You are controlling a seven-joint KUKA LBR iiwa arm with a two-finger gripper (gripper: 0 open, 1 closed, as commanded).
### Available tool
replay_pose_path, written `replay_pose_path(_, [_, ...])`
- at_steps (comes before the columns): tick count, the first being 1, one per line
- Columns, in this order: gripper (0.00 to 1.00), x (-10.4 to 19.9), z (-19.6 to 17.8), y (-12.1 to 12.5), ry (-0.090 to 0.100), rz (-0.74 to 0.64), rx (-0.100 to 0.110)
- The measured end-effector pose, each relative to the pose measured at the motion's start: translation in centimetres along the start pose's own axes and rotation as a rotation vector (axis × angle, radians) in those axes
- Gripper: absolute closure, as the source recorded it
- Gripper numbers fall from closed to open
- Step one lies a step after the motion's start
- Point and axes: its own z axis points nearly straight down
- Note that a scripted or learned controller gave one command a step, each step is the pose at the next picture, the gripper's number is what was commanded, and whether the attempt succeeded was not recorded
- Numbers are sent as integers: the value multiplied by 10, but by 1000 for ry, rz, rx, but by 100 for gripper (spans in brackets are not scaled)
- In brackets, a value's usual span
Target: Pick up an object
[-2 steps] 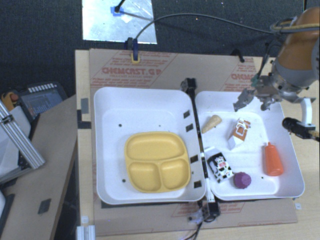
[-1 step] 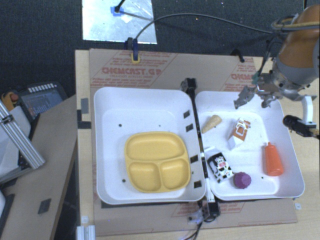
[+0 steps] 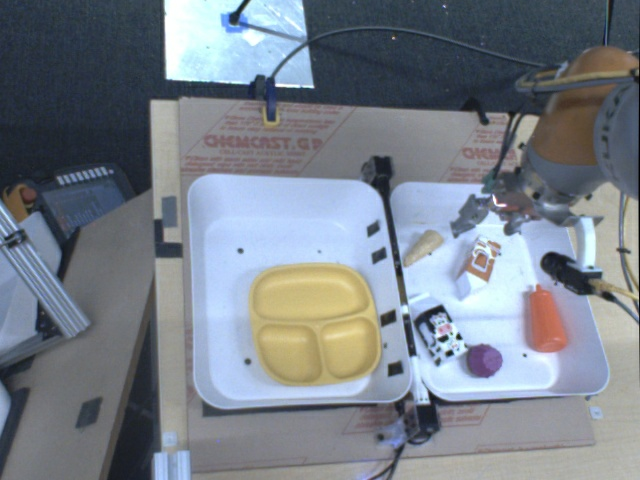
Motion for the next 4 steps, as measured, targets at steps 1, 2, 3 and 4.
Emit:
replay_pose_path(1, [0,-3,54,10,-1,0,-5])
replay_pose_path(2, [0,-4,84,13,-3,1,-11])
replay_pose_path(3, [100,-3,74,12,-1,2,-9])
replay_pose_path(4, [100,-6,17,24,-2,-3,-11])
